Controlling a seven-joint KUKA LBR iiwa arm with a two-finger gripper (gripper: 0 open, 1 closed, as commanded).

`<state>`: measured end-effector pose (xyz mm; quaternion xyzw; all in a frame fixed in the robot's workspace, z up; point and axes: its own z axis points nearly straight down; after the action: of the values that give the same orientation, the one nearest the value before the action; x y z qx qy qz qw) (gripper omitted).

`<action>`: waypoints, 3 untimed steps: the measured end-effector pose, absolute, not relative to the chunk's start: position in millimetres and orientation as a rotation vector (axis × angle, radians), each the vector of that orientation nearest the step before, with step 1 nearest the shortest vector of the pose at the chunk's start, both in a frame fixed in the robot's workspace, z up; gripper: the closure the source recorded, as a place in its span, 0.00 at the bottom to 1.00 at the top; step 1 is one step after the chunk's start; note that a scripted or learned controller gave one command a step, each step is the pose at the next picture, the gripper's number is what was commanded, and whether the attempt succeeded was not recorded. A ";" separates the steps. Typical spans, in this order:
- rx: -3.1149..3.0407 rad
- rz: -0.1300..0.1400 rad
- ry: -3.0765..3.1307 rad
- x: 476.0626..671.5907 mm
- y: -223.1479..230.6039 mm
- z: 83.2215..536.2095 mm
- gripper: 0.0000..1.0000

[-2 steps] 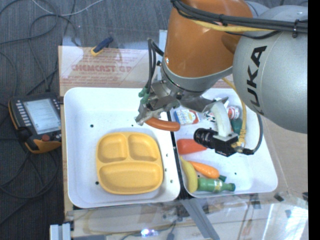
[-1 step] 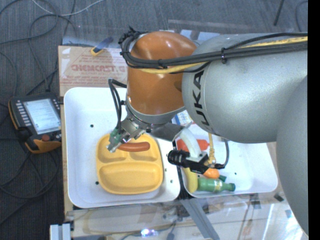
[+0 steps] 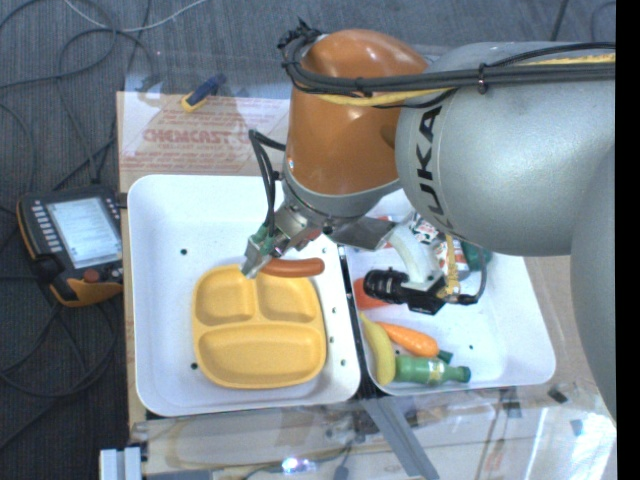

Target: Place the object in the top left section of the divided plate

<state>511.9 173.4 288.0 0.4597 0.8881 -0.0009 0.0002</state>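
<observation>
Hovering over the left bin [image 3: 160, 268], the gripper [image 3: 258, 258] sits at the yellow divided plate's [image 3: 260, 353] top edge; I can't tell how it's set. A hot dog [image 3: 295, 266] lies just beside it, along the plate's upper right rim.

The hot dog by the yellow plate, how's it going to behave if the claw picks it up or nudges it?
The hot dog looks rounded and sausage-shaped, so a nudge would probably roll it. It seems small and smooth, likely light but slippery. It lies at the yellow divided plate edge, so it may slide off.

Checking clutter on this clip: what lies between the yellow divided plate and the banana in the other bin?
In the camera view, between the divided plate and the banana lie just the two bins' white rims.
</observation>
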 end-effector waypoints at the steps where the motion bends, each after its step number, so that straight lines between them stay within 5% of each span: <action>1: 0.971 -0.002 2.986 548.3 188.8 305.0 1.00; 2: 0.972 -0.001 2.989 488.5 199.8 314.7 1.00; 3: 0.698 -0.001 3.059 485.7 153.7 332.8 1.00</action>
<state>485.7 153.7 332.8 0.2226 0.9749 -0.0004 0.0019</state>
